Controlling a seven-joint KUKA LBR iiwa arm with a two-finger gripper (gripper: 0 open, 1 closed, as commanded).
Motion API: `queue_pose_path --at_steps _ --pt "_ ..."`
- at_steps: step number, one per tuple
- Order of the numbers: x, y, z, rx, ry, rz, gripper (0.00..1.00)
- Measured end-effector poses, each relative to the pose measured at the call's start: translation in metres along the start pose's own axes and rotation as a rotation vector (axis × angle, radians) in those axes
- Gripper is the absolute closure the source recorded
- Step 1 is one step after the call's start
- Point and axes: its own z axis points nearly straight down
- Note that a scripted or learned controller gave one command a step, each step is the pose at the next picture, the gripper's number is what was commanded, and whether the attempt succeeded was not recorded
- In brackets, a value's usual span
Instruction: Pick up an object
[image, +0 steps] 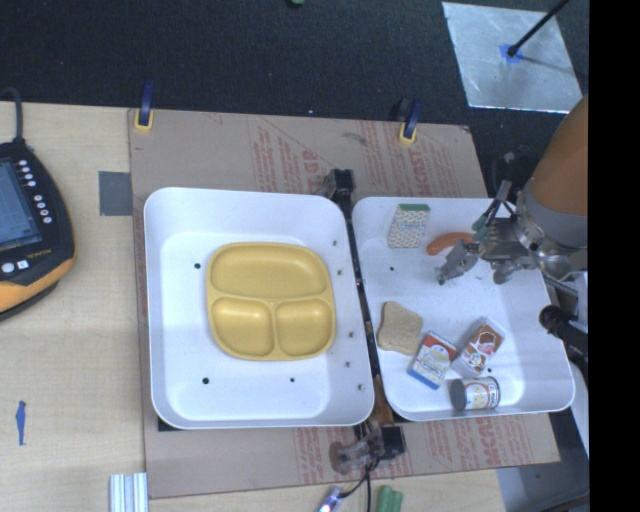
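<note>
- Lying nearest the camera, a can (478, 394) is resting on its side in the right bin (520, 405), at the edge closest to the viewer.
- Two small cartons, one blue-edged (432, 359) and one brown (482, 346), are sitting just beyond the can, side by side.
- Toast (400, 327) is lying left of the cartons, near the bin's left wall.
- A green-topped packet (408, 225) is sitting at the far left of the same bin, with an orange carrot (447, 241) just right of it.
- The end effector (462, 262) is hovering just right of the carrot, fingers spread apart and gripping nothing.
- A yellow tray (270, 300) is sitting mid-way in the left bin (180, 400), well apart from the can.
- Both bins are sitting on the worktop (70, 380).
</note>
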Motion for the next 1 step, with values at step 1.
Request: queue_pose_path --at_steps 1 --pt "-0.0885 0.0375 0.0543 0.0 -0.002 0.002 0.0"
